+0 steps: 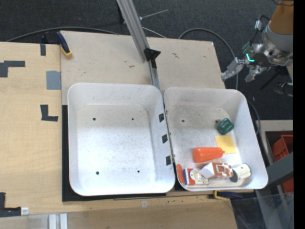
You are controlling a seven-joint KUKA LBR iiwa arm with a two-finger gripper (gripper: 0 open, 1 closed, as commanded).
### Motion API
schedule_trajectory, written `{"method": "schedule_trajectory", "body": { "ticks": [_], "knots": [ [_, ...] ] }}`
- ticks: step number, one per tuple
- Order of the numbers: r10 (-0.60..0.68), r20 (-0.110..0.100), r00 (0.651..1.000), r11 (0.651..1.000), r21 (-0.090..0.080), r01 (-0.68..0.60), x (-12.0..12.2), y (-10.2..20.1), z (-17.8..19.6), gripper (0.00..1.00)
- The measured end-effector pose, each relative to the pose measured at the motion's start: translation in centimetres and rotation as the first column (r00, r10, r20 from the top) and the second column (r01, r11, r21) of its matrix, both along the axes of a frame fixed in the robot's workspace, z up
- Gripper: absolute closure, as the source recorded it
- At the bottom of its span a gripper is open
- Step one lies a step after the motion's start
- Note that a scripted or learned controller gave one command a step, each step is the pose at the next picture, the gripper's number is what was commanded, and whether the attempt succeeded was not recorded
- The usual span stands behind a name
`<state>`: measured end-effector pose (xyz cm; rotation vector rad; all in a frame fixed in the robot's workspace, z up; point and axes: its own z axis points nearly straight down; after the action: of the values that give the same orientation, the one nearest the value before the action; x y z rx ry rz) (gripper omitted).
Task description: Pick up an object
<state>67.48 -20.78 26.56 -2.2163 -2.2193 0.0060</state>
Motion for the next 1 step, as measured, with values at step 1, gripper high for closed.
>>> {"method": "schedule_trajectory", "body": {
  "ticks": [1],
  "knots": [
    [0.001, 0.004, 1.000, 1.000, -0.002, -0.001, 0.08, 0.00, 0.33, 0.00]
  ]
}}
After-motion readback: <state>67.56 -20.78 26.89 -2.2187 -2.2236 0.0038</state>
